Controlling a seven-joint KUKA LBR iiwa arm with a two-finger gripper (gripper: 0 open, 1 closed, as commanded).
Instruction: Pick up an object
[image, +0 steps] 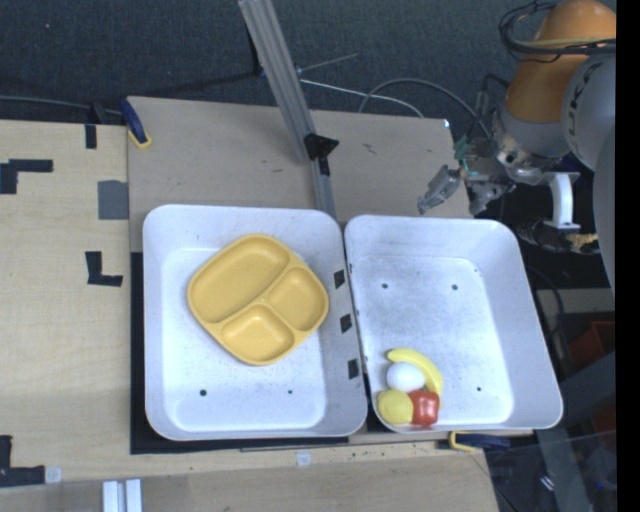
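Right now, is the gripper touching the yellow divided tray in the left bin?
Apart. The camera view shows the gripper above the far edge of the right bin, while the yellow divided tray lies in the left bin, well clear.

Glossy yellow plastic tray (258, 298); speckled matt white bins (160, 300); pale wood bench (60, 300).

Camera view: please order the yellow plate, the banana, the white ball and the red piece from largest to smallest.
1. Yellow plate
2. Banana
3. White ball and red piece: they look alike, so I do not rank them.
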